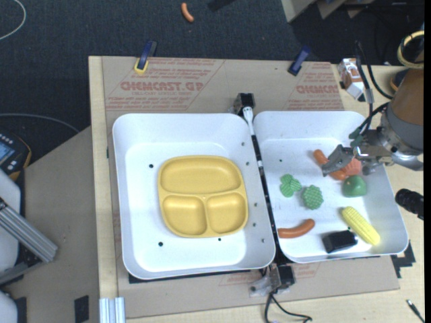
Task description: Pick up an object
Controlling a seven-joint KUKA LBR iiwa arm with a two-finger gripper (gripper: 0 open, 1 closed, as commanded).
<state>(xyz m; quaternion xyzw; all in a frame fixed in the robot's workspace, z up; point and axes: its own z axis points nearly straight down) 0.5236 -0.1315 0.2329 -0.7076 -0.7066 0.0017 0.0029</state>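
My gripper [339, 161] hangs over the upper right part of the right bin [296, 130], coming in from the right edge. It sits directly above a red-orange toy [348, 171] that it partly hides. An orange carrot piece [319, 157] lies just left of it. A green pepper [355, 186] rests just below it. Further left are two green broccoli pieces [290, 185] [312, 196]. A reddish sausage [296, 229], a yellow corn cob [360, 225] and a black block [339, 241] lie along the bin's front.
The left bin [135, 180] holds a yellow divided plate [202, 195]. A black clamp [245, 103] sits where the bins meet at the back. Cardboard [202, 79] lies under both bins. A small orange item [187, 11] lies on the dark floor behind.
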